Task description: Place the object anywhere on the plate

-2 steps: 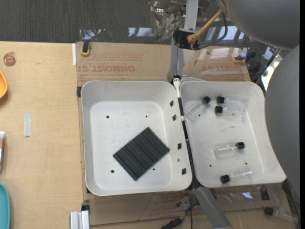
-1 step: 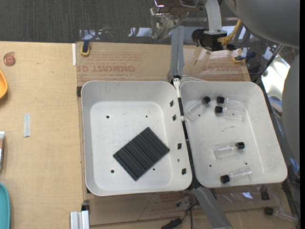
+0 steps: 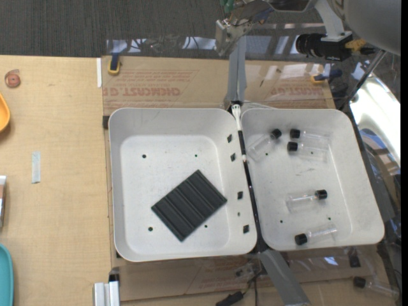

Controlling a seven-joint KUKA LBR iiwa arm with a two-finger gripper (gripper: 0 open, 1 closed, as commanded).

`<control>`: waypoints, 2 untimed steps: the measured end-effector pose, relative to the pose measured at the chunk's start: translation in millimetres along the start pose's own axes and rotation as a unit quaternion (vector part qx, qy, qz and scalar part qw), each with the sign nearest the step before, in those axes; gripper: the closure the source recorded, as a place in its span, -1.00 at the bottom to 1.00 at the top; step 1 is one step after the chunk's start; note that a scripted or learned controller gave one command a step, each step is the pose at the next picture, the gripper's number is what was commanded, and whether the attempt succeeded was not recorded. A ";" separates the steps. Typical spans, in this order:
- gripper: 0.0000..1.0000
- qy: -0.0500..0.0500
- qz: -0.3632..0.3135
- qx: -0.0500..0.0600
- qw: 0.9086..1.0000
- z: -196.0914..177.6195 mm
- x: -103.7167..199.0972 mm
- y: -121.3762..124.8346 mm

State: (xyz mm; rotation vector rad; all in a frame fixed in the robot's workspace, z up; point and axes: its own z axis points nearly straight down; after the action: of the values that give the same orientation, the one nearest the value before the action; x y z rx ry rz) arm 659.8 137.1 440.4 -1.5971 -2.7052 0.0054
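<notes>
Camera view: tool [image 3: 228, 25] parked at 12 o'clock above bins, grip state unreadable. Vials [image 3: 306, 197] lie in right bin [image 3: 357, 171], dark plate [image 3: 189, 204] in left. Pre-grasp; next: descend onto a vial.

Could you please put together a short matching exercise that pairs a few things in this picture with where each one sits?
Things:
1. dark ribbed plate
2. clear vials with black caps
3. gripper
4. orange object

Places:
A. at the left edge of the wooden bench
B. lying in the right bin
C. raised above the far edge of the bins, near the top of the picture
D. lying flat in the left bin, turned at an angle

Pairs: 1-D, 2-B, 3-C, 4-A
</notes>
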 end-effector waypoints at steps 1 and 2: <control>1.00 -0.001 0.000 0.001 1.000 -8.0 -1.0 0.6; 1.00 -0.002 0.000 0.002 1.000 -16.0 -1.7 1.2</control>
State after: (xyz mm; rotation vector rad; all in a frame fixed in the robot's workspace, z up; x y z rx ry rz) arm 661.7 136.2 456.4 -1.5991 -2.7066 0.0135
